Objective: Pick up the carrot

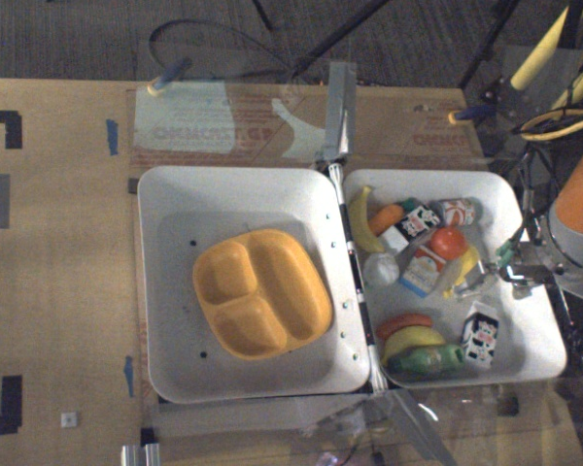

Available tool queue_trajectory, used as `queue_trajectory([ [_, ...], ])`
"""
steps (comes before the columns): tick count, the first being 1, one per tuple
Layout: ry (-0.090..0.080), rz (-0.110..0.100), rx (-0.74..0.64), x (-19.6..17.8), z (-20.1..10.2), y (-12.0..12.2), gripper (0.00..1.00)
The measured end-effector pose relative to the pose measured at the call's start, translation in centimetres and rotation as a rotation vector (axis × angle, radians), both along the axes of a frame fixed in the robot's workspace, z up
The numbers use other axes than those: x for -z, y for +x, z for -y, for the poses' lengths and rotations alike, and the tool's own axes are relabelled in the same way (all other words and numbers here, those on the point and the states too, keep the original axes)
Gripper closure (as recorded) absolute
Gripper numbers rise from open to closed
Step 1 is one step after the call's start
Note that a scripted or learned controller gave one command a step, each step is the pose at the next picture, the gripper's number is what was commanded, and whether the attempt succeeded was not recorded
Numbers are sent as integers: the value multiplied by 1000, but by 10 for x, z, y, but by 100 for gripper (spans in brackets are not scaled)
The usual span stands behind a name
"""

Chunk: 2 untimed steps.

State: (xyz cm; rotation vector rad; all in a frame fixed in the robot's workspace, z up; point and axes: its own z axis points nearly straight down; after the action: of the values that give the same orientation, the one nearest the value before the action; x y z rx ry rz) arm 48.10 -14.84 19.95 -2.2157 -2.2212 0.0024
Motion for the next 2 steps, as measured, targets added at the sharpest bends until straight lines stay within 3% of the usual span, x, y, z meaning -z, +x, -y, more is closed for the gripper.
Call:
queue_trajectory([
  [1,-1,5,423,114,29,59,0],
  [2,-2,5,722,114,23,57,0],
])
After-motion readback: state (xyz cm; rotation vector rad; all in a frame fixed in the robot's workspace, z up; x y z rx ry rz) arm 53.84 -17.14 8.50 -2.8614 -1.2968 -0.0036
